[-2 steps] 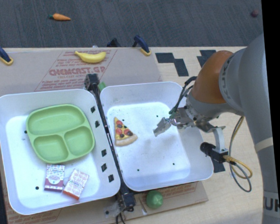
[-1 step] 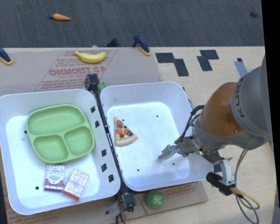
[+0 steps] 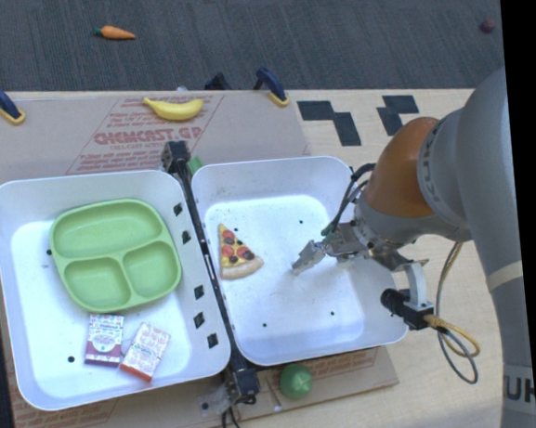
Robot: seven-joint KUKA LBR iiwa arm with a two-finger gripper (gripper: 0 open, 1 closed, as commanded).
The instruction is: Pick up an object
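Note:
A toy pizza slice (image 3: 236, 251) lies flat in the right bin (image 3: 288, 337), near its left wall. My gripper (image 3: 304, 259) hangs low over the middle of that bin, a short way right of the slice and not touching it. Nothing shows in it. The grey arm with its orange band (image 3: 412, 179) reaches in over the bin's right rim. In the left bin (image 3: 20, 305) sit a green divided plate (image 3: 115, 253) and two small snack packets (image 3: 105, 339) (image 3: 146, 350) near the front.
A toy banana (image 3: 175, 106) lies on the cardboard behind the bins, and a green ball (image 3: 297, 380) sits in front of the right bin. Blue clamps (image 3: 4, 101) (image 3: 272, 85) grip the cardboard's back edge. A small carrot (image 3: 117, 31) lies on the floor beyond.

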